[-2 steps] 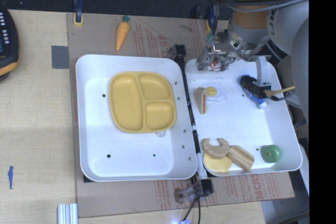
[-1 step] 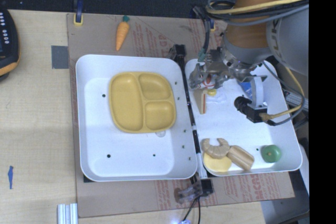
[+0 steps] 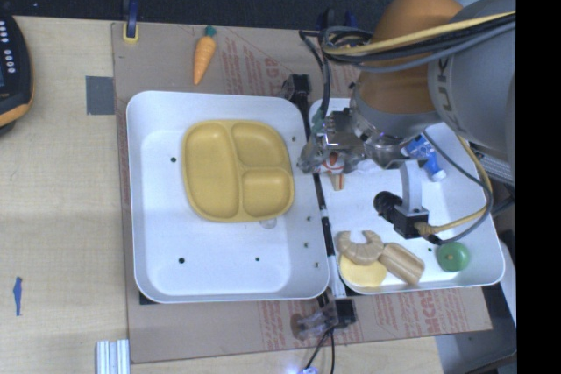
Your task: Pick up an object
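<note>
Two white bins sit on the desk. The jaws (image 3: 333,160) hang over the right bin's (image 3: 478,278) left edge; can't tell how they're set. Below them in that bin lie wooden pieces (image 3: 386,257) and a green ball (image 3: 453,257). Left bin (image 3: 158,276) holds a yellow tray (image 3: 237,169).

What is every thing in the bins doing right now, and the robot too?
Yellow divided plate: lying flat in the left bin, right way up.
Toy carrot: lying on the bench outside the bins.
Green ball: resting in the right bin, near its front corner.
Tan wooden pieces: lying in a pile in the right bin.
End effector: low over the right bin's left edge.
</note>
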Controlling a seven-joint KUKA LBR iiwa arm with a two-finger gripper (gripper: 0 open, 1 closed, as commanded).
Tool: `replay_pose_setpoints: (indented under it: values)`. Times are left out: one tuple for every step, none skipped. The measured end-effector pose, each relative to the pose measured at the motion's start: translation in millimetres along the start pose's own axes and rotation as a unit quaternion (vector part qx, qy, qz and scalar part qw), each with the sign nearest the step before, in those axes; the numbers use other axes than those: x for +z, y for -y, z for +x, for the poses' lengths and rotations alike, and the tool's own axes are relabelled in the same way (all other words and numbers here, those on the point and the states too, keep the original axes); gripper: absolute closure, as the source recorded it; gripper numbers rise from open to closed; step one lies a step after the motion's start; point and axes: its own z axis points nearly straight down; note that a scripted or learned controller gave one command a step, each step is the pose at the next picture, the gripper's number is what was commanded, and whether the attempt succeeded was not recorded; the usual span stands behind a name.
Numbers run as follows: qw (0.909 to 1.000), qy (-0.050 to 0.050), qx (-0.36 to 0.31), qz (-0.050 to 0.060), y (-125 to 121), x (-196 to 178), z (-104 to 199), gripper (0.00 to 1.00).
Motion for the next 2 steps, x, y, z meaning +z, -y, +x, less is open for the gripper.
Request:
replay_pose_setpoints:
  values:
    - [1.0,0.0,-0.002,-0.001,17.7,-7.9,69.4,1.0]
    - [1.0,0.002,0.005,0.001,41.1,23.8,-1.4,1.0]
